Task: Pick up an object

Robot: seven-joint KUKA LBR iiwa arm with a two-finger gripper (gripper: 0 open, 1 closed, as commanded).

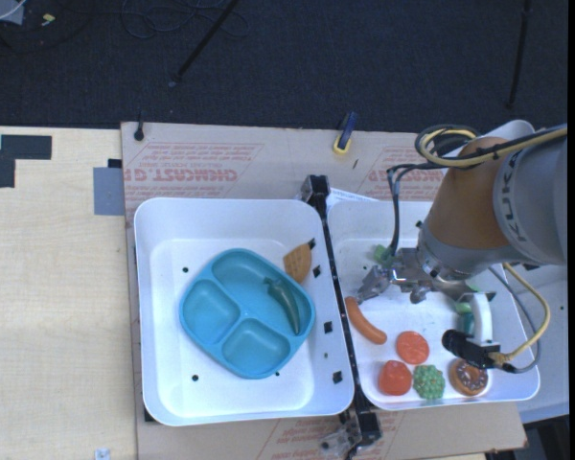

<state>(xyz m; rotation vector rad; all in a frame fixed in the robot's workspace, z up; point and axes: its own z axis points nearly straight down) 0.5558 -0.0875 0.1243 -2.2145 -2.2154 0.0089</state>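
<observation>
Hovering over rt bin [517, 391], arm's fingers [391, 281] sit near its far-left corner; can't tell if apart or together. I see sausage [365, 321] just below, tomato [412, 347] & broccoli [428, 381] nearer front.

**Plastic, board and a little metal**

We see two white bins, the left bin [153, 257] and the right bin [527, 386], both smooth and faintly glossy like moulded plastic. The blue divided plate [211, 310] looks like matt plastic. Under the bins lies a flat brown cardboard sheet [220, 161], printed and dull. The bench [48, 305] looks like pale wood, unpolished. The gripper [395, 281] looks like bare grey metal. The toy sausage [365, 321] shines slightly.
</observation>
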